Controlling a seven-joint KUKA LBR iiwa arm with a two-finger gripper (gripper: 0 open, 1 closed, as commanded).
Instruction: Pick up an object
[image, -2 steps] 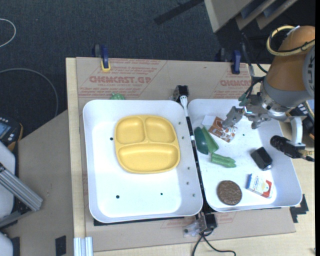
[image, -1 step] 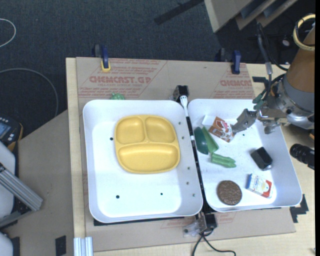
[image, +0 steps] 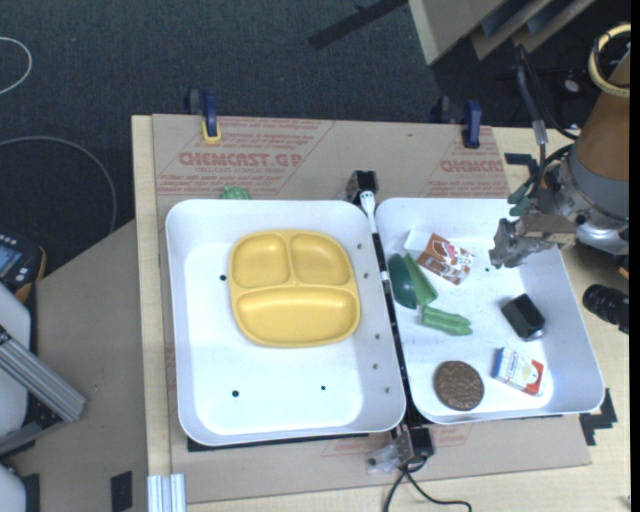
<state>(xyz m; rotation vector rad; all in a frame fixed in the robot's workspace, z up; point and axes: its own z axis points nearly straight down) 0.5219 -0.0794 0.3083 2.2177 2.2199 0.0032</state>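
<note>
The claw (image: 512, 246) is seen above the right bin (image: 580, 300); the black block (image: 523, 316) lies just toward the bin's near edge. Claw state cannot be told.

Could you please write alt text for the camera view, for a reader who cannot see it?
The gripper hovers over the right bin, above a brown disc, a black block, two small packets and green pieces. The left bin holds a yellow divided tray.
</note>
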